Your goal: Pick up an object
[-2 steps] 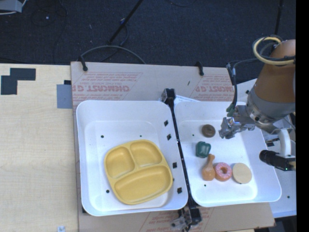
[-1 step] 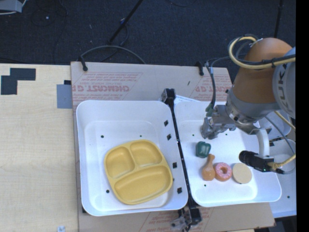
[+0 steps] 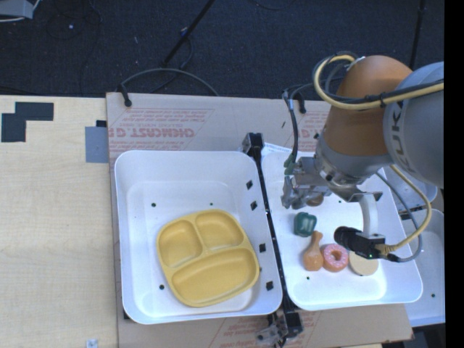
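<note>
yellow divided plate (image 3: 208,258), green pepper (image 3: 304,224), pink doughnut (image 3: 335,257), white bins (image 3: 138,194)

- The single camera sat above the tabletop (image 3: 51,216) and looked down at a slant.
- It stood far enough back to take in both white bins whole, the left bin (image 3: 138,194) near the middle of the frame and the right bin (image 3: 402,285) towards its right.
- The dark floor (image 3: 145,35) beyond the far edge filled the top of the picture.
- The arm (image 3: 362,114) entered from the right, looming large.
</note>
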{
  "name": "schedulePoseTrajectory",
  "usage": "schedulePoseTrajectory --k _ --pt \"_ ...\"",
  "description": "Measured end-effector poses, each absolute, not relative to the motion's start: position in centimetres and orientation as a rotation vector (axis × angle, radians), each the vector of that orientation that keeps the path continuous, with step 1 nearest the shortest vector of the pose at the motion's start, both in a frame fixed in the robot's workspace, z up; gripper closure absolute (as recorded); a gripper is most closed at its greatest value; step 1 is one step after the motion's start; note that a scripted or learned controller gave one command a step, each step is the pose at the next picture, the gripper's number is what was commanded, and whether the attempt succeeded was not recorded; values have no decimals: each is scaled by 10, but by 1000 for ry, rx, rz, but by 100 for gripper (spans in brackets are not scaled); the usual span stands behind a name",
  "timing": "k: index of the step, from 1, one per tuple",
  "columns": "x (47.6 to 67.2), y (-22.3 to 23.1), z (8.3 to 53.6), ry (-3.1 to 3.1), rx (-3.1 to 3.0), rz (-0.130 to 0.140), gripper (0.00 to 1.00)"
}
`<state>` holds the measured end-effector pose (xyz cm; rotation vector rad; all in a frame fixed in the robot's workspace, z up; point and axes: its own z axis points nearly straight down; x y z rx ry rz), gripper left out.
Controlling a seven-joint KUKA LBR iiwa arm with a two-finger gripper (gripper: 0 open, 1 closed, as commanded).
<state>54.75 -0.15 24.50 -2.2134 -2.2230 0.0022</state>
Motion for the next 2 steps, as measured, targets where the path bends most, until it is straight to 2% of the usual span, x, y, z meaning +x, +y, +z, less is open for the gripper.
schedulePoseTrajectory --k 2 --pt "565 100 231 -2224 -2215 4 100"
